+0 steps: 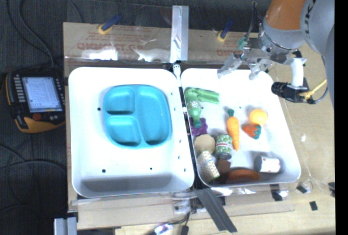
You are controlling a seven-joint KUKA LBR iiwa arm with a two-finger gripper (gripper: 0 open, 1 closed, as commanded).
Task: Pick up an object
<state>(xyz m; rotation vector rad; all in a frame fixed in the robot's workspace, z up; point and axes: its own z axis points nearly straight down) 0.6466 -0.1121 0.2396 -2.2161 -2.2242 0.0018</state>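
My gripper (241, 68) hangs over the far edge of the right bin (283, 119), its two fingers spread open with nothing between them. Below it in that bin lie a green toy (201, 96), an orange carrot (233, 132), a yellow and red fruit piece (256, 122), purple grapes (198, 126), a small can (223, 144), a round beige piece (204, 143), a brown piece (242, 175) and a white cylinder (268, 164). The gripper is well apart from all of them.
The left bin (87, 174) holds a blue divided tray (136, 115). A metal post (179, 32) stands behind the seam between the bins. A handheld pendant (35, 99) lies off the bench at far left. Yellow clamps (110, 23) hold the back edge.
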